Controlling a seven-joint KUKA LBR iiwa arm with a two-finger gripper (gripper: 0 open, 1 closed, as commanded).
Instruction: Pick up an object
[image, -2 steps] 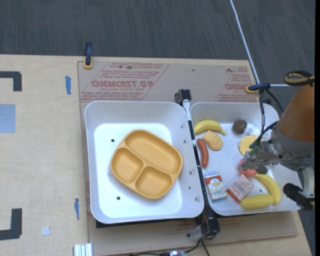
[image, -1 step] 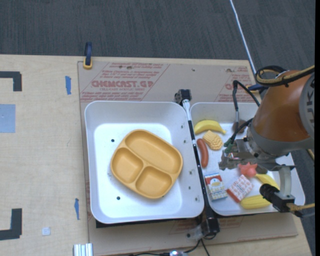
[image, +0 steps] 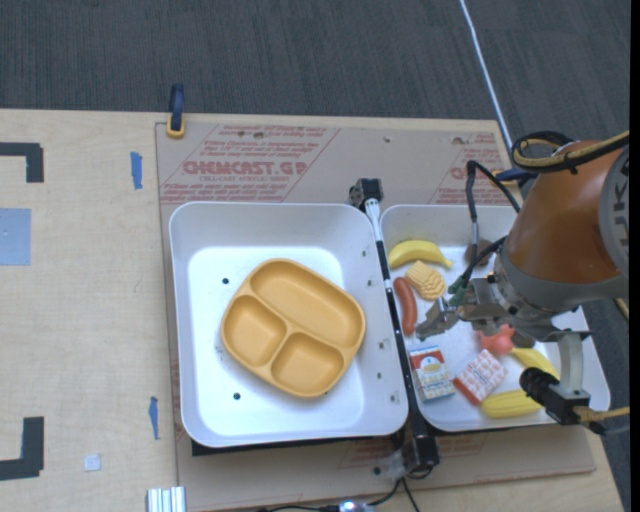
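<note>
Hovering over the right bin (image: 597, 385), gripper (image: 447, 315) is reaching toward the hot dog (image: 405, 305); jaw state cannot be told. Best bet: centering over the sausage, avoiding the corn (image: 427, 281) and the bin divider.

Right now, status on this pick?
Gripper low in right bin, nothing seen held. Sausage and corn beside it. Divided plate in left bin.
</note>
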